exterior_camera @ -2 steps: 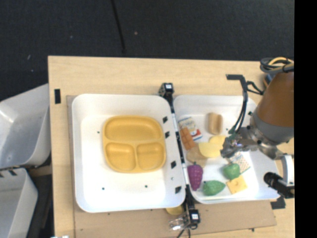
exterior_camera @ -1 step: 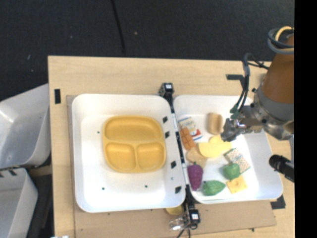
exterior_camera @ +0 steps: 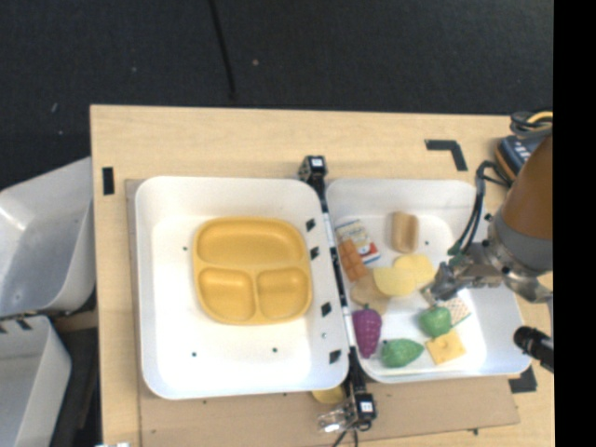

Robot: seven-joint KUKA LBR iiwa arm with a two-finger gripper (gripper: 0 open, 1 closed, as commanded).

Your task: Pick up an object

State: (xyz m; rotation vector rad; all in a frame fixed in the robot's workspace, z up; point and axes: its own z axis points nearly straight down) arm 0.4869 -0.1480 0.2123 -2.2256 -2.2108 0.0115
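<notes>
Two white bins sit side by side on the wooden bench (exterior_camera: 233,138). Left bin (exterior_camera: 168,343) holds one yellow divided plate (exterior_camera: 251,270) near its centre, long axis left to right, with bare white floor on all sides of it, widest along the near and left edges. Right bin (exterior_camera: 447,198) is crowded: all items lie in its middle and near half, far strip by the back rim is bare.

Items there: tan block (exterior_camera: 404,232) upright-ish, long axis front to back, near the back; orange-and-white packet (exterior_camera: 354,250) against the divider, long axis running front to back; pale yellow piece (exterior_camera: 404,275) in the middle, long axis left-right; purple grapes (exterior_camera: 367,330) touching the divider, pointing toward the near rim; green piece (exterior_camera: 401,352) by the near rim; round green piece (exterior_camera: 434,321) just beside it; yellow cube (exterior_camera: 447,347) close to the near rim.

Arm (exterior_camera: 531,208) comes in from the right. Gripper (exterior_camera: 447,285) hangs low over the right bin, just right of the pale yellow piece and above the round green piece. Fingers look dark and blurred; likely nothing between them, but how wide they stand cannot be told.
</notes>
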